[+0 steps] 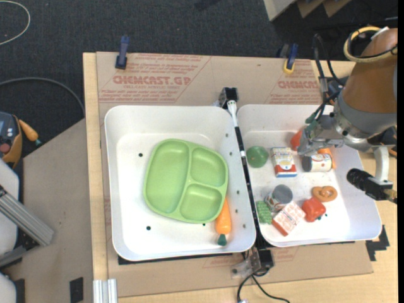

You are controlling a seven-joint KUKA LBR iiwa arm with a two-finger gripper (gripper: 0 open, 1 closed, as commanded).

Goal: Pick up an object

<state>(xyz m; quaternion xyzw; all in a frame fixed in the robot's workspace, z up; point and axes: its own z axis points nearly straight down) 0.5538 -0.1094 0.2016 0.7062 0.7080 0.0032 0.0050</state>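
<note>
Arm is reaching in from the right, claw (310, 149) hanging low over the far part of the right bin (360, 226); can't tell from this angle how the claw is set, and nothing is showing in it. Reads as the approach step, no pick yet. Candidates are all sitting in the right bin: small can (320, 161) just beside the claw, carton (284, 161) to its left, green ball (257, 156) near the divider, pretzel (325, 194) and red toy (314, 209) nearer. Left bin (123, 188) is carrying the green tray (185, 180) with a carrot (223, 218) against its near right edge. Next move likely calls for centring over 1 item, probably the can, then dropping straight down; items are crowding, so a neighbour could get nudged.
</note>
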